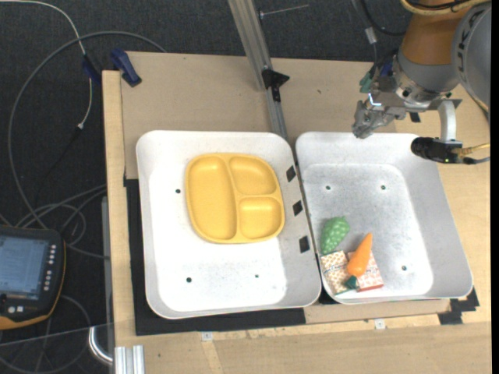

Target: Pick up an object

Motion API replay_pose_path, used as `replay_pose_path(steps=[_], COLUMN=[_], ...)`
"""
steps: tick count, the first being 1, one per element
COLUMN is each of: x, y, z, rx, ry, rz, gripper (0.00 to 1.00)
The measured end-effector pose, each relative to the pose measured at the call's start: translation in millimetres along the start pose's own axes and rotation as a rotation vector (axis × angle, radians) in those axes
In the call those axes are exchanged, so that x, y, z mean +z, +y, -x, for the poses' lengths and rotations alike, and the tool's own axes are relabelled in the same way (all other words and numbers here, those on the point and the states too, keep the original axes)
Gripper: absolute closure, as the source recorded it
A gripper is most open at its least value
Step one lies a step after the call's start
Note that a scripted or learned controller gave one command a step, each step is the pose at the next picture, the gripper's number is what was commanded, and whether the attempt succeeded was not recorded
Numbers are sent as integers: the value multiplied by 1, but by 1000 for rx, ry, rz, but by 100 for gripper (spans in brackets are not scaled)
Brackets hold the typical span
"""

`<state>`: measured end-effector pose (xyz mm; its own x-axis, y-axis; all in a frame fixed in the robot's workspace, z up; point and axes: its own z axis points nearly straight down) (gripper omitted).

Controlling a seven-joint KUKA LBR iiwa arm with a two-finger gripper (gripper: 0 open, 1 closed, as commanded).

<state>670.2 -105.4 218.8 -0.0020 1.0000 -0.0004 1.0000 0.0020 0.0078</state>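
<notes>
Gripper (365,128) hung over the right bin's far rim — couldn't tell if spread; toy carrot (360,255) lay diagonal, toward the near-left corner.

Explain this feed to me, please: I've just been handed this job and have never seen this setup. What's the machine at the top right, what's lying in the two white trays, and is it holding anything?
One camera looks down at a slant on a wooden bench. The grey and orange machine is a robot arm reaching in from the right; its gripper hangs over the far edge of the right bin. Nothing shows between its fingers. The left bin holds a yellow divided plate. In the right bin's near left corner sit a green toy, an orange carrot toy and a patterned box, bunched together. A metal post rises behind the bins, and a control tablet lies far left.
</notes>
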Motion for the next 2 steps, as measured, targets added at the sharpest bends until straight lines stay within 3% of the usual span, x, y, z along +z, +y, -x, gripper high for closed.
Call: replay_pose_path(steps=[1,2], x=[1,-3], y=[1,-18], z=[0,-47], rx=[1,-3], ry=[0,3], rz=[-4,-11], gripper=[100,100])
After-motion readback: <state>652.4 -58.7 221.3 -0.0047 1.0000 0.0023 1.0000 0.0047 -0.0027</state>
